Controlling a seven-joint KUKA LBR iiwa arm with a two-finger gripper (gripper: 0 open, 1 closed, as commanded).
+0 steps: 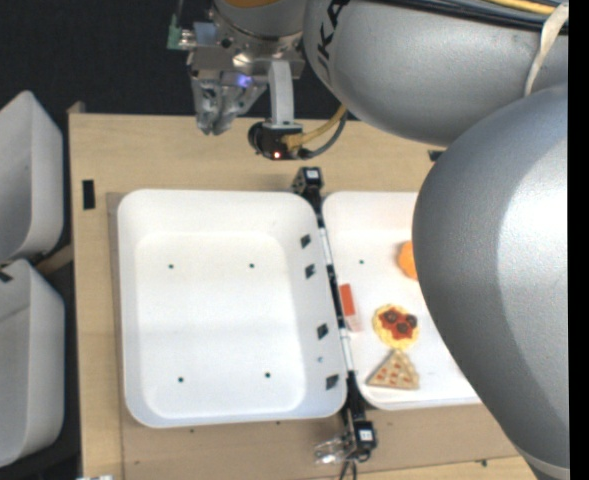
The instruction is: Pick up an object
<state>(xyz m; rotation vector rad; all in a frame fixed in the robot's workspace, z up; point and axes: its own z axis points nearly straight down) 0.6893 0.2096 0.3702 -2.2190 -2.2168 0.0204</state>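
Gripper (217, 108) hangs above the bench's far edge, beyond the left bin (134, 298); finger state indeterminate, possibly nothing held. Pizza slice (394, 371), round tart (395, 324) lie well apart in the right bin (374, 228).

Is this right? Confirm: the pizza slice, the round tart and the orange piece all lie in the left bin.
Not quite. The camera view shows the pizza slice, round tart and orange piece in the right bin, not the left bin.
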